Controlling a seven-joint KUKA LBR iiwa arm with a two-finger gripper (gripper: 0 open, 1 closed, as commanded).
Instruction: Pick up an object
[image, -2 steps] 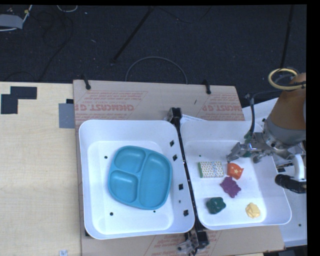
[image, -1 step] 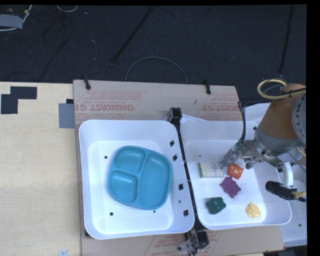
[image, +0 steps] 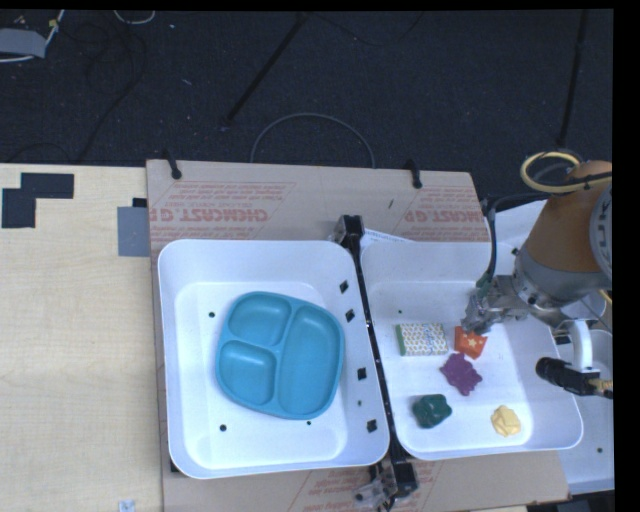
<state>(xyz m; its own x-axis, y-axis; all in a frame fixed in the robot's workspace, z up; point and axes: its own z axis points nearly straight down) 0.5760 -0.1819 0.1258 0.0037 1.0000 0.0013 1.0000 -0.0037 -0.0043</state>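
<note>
The two-finger gripper (image: 478, 318) is low over the right-hand shallow white bin (image: 560, 435), its tip directly above and apparently touching the top edge of a small orange-red block with a pale mark on its face (image: 471, 342); whether it is spread or pressed together I cannot tell, since the wrist hides that part from above. This reads as the reach-and-descend step of a pick, with the orange-red block the likely target and not visibly held. Just to the block's left lies a pale speckled rectangular sponge-like pad (image: 421, 338), close enough to be nudged. Below the gripper and slightly left sits a crumpled purple soft piece (image: 461, 373), then further down a dark green rounded lump (image: 432, 410), and off to the lower right a small yellow lumpy piece (image: 506, 420). Well away to the left, the other shallow white bin (image: 190, 440) holds a blue plastic three-compartment plate (image: 280, 353). The next move calls for closing squarely on the block without catching the pad, then a straight lift to show whether the hold is real.
</note>
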